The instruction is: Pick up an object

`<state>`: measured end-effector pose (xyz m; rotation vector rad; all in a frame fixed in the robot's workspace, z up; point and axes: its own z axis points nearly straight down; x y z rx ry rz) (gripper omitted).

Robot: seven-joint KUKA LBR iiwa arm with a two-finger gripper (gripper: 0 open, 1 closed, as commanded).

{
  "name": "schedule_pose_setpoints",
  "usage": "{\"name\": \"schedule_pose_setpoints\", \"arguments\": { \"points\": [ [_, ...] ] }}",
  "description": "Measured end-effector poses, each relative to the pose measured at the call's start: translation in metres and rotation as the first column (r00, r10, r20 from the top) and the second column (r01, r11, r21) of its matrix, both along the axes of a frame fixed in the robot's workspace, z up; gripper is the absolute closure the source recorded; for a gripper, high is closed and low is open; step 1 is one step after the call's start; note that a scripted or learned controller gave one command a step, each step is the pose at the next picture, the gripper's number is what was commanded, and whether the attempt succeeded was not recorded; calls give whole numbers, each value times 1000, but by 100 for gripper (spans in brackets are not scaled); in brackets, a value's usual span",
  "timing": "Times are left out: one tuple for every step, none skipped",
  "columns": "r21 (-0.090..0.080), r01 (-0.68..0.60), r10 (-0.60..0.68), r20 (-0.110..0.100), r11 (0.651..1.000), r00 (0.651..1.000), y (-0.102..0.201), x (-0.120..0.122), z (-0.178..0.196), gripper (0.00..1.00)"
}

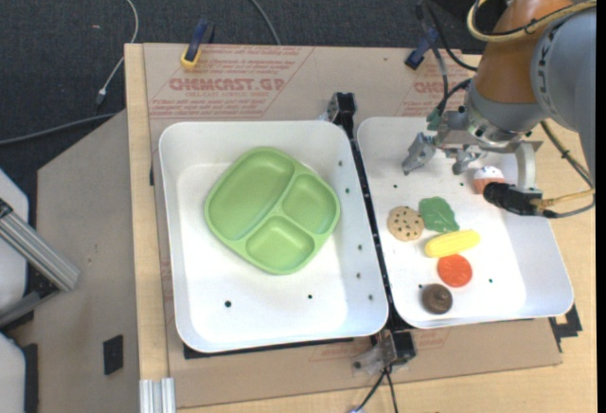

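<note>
The right bin [530,293] holds several small toy foods: a chocolate-chip cookie [405,224], a green leafy piece [437,212], a yellow piece [451,242], a red-orange round piece [455,271] and a brown round piece [436,298]. A white and red piece [488,177] lies by the wrist. My gripper [436,163] hangs over the far part of the right bin, just beyond the green piece. It is open, its fingers spread, with nothing between them.
A green divided plate [273,209] lies in the left bin [189,307]. A black clip [341,106] sits at the far end of the rim between the bins. A black cable end [511,200] trails from the wrist over the right bin.
</note>
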<state>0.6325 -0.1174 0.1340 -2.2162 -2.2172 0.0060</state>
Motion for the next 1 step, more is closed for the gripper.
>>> {"name": "schedule_pose_setpoints", "arguments": {
  "points": [
    [-1,0,0,7,1000,1000,0,2,15,100]
  ]
}}
